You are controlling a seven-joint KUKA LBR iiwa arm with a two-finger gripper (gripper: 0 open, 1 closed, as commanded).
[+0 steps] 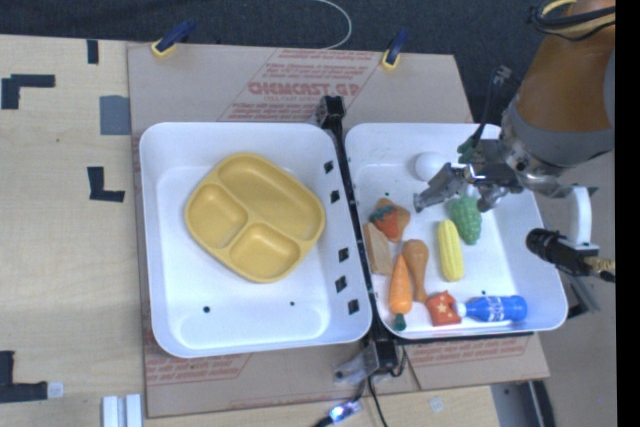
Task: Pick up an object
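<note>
The gripper (462,187) hangs over the upper right part of the right bin (520,260), its fingers apart with nothing between them; a white egg (428,163) lies just to its upper left, and green broccoli (465,218) sits right below it; a corn cob (450,249) lies beside the broccoli toward the middle of that bin; a carrot (402,286), a red piece (443,309) and a blue bottle (496,308) lie along the lower edge; the left bin (165,215) holds a yellow divided plate (254,215) at its centre.
</note>
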